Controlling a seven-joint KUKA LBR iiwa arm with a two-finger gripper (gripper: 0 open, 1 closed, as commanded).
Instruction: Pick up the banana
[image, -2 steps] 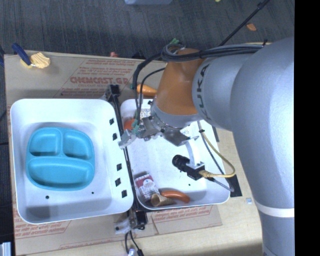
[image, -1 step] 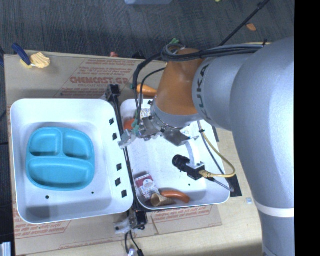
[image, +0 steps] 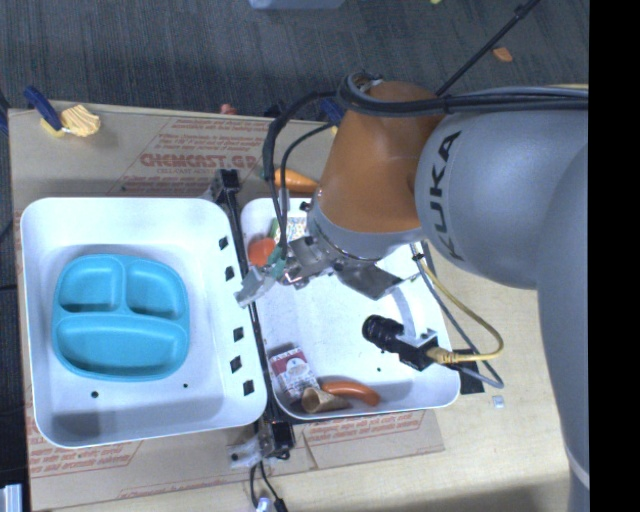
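My gripper (image: 262, 282) hangs low over the left side of the right bin (image: 440, 392), close to the wall shared with the left bin. The grey and orange arm (image: 385, 160) covers the middle and back of that bin and whatever lies beneath it. A small red-orange object (image: 261, 250) lies just behind the gripper. An orange, carrot-like piece (image: 296, 181) pokes out at the bin's back edge.
The left bin (image: 120, 225) holds a blue divided plate (image: 120, 315). At the right bin's front lie a red box (image: 290, 368) and an orange-brown sausage shape (image: 348, 390). A black fitting with a yellow cable (image: 392, 338) hangs off the arm. A yellow toy (image: 80, 122) sits at the bench's back left.
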